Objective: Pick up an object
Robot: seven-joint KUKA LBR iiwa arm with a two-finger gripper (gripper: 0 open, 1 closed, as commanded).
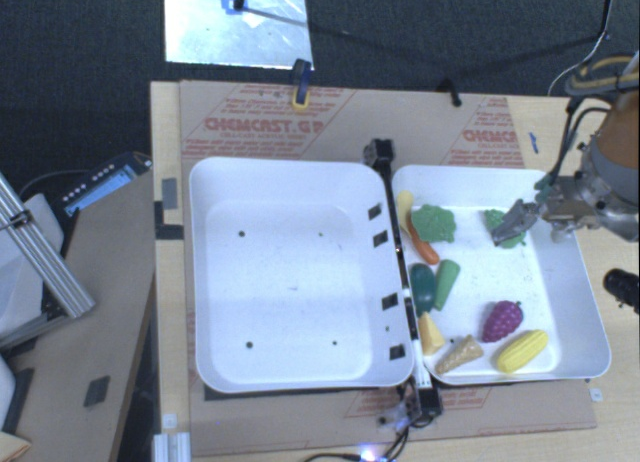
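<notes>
Above the right-hand shallow white plastic bin [575, 295], the grey two-finger gripper [514, 223] of the KUKA arm hangs low at the bin's far right corner, reaching in from the right. A small green leafy toy vegetable [497, 219] sits directly at its tip, touching or partly under it; whether the piece lies between the fingers, and how wide they stand, cannot be told from this slant.

Other plastic foods lie well to the gripper's left and toward the near rim: a green broccoli-like piece [433, 222], an orange carrot [422, 248] along the inner wall, a dark green pepper [423, 286], a green pod [446, 282], a purple grape bunch [502, 320], a yellow corn cob [522, 350] and a tan cone [458, 354]. The leafy piece is by far the nearest, with bare bin floor between it and the grapes.

The left-hand white bin [290, 280] sits alongside, both resting on a brown cardboard sheet [330, 115] atop the bench, dark carpet beyond.
</notes>
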